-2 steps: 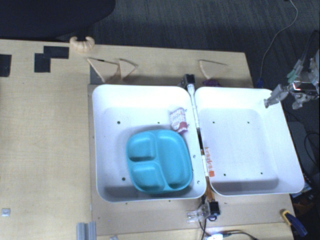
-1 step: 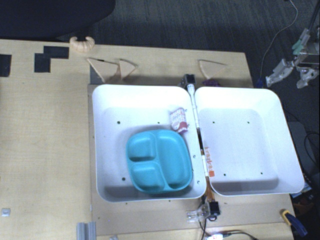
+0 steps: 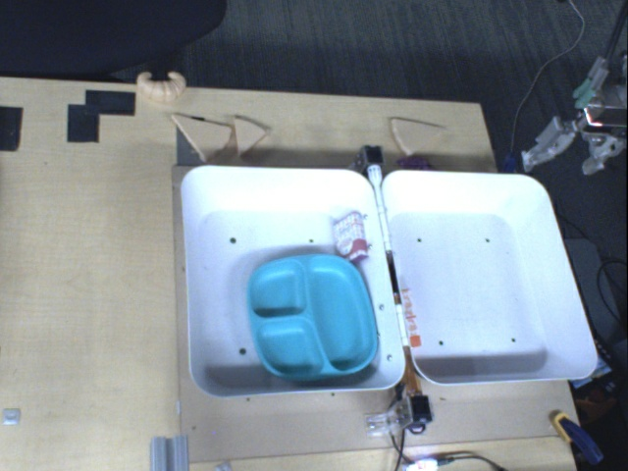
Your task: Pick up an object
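Note:
A turquoise divided plate (image 3: 312, 314) with three compartments lies flat in the left white bin (image 3: 211, 263), toward its front right. Just behind the plate, near the wall shared by the two bins, sits a small white and red packet (image 3: 350, 235).
The right white bin (image 3: 471, 292) lies beside the left one, both set into a pale wooden bench (image 3: 88, 292). Metal hardware (image 3: 579, 130) and cables hang beyond the bench's back right corner. Small clips and wires (image 3: 407, 420) sit at the front between the bins.

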